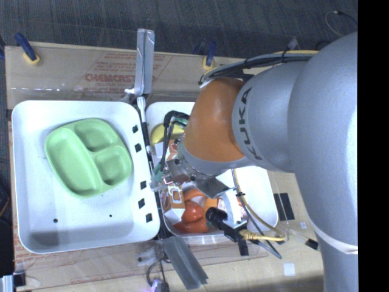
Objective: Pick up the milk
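Arm [243,120] hangs low over crowded right bin [267,190], finger state cannot tell; risk: grabbing the red item [191,215] instead of the milk.

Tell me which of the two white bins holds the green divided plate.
The left bin; the green plate lies in it, while the arm reaches into the right bin.

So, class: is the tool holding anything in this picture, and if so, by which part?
It cannot be told. The arm covers the tool over the right bin, so no grip shows. A red item and a yellow one lie in that bin.
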You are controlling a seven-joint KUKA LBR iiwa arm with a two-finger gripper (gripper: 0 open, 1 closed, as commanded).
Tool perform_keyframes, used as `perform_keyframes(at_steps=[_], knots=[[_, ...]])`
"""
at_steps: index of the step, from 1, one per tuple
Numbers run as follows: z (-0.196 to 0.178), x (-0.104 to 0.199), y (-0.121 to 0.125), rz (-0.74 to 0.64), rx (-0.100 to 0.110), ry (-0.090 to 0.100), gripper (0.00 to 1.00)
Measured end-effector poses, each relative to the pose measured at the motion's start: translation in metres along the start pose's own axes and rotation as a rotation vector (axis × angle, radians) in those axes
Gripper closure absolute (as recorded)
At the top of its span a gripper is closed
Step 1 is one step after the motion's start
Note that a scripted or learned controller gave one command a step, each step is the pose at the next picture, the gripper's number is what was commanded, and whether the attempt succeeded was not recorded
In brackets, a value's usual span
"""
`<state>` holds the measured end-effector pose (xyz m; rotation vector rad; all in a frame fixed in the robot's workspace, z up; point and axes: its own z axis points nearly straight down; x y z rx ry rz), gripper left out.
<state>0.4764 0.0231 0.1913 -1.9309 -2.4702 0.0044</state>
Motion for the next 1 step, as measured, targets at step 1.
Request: perform_keyframes(at_steps=[1], knots=[[0.0003,-0.0030,-0.0011,-0.196,0.003,0.001,1.00]])
